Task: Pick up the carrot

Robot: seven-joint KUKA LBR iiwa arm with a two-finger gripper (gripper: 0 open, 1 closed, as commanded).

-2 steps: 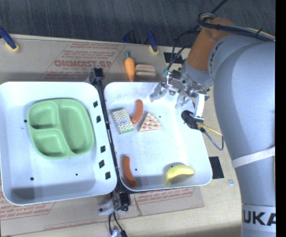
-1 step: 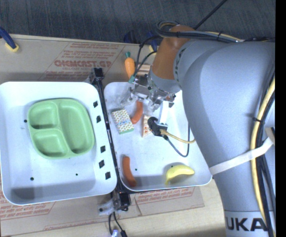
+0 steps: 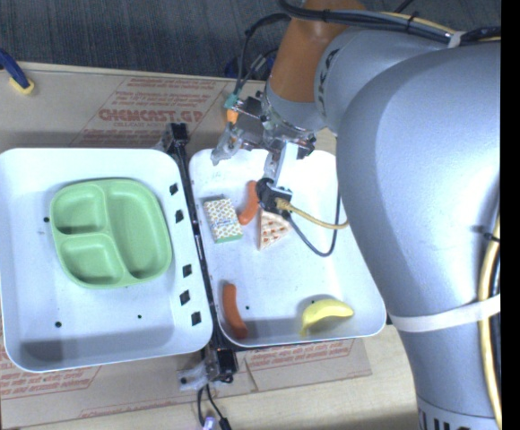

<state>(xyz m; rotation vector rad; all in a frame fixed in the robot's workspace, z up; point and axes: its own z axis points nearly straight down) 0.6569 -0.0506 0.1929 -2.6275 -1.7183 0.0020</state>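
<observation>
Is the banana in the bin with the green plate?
No: the banana lies in the view's right bin, while the green plate sits in the left bin.

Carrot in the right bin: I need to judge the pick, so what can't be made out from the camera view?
- carrot: in the camera view, its upper right part is covered by the gripper assembly, so whether the two touch cannot be told.
- right bin: in the camera view, its right wall and far right corner are hidden by the arm.
</observation>
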